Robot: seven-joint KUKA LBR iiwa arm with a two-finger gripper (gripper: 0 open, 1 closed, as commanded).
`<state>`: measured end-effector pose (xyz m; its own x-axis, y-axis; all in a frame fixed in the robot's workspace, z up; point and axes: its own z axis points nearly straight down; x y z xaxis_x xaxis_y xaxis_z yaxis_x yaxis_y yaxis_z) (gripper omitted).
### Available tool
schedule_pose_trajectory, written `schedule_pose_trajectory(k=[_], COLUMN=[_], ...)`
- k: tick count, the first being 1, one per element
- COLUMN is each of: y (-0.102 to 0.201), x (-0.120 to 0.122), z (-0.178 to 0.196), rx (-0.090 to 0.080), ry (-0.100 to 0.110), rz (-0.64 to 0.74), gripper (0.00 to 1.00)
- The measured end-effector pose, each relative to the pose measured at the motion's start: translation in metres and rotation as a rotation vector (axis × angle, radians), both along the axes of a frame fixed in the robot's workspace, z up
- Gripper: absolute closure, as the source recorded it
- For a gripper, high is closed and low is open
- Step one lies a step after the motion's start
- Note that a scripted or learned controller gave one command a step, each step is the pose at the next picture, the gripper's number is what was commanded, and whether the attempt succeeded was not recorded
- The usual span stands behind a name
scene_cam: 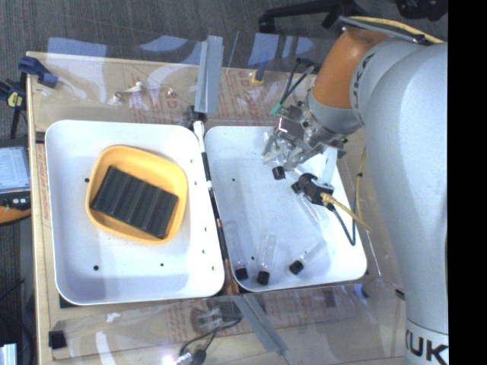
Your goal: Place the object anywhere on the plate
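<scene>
- honestly, i cannot tell whether my fingers [283, 149] are apart or together; they hang over the far end of the right bin [247, 204], and the clutter of clear parts there hides any gap.
- a small black-capped piece [278, 173] lies just below them; whether it touches them, i cannot tell. closing blind could pinch air or flick it aside.
- what i judge to be the object is one of the clear vials [262, 277] with black caps. they lie in the right bin near its front wall, well apart from me. round, slick and tucked by the wall, one could roll or squirt out as i close.
- the plate [152, 158] sits in the left bin [68, 249], so a carry would cross both bin rims; a low pass could knock the load loose.
- a black ridged block [135, 201] covers most of the plate. only a yellow margin is bare, so a vial let go there could roll off the block, over the lip and into the bin.
- if that block is itself the object, the job looks done, and reaching in risks shoving it off.
</scene>
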<state>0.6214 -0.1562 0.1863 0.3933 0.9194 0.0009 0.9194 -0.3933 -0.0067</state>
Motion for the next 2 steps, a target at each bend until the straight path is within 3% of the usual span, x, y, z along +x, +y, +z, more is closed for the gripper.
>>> schedule_pose_trajectory(k=[1, 2], y=[0.106, 0.184], x=[-0.022, -0.036], z=[0.005, 0.004], rx=[-0.001, -0.002], ry=[-0.001, 0.001], rz=[0.122, 0.244], gripper=[1.00, 1.00])
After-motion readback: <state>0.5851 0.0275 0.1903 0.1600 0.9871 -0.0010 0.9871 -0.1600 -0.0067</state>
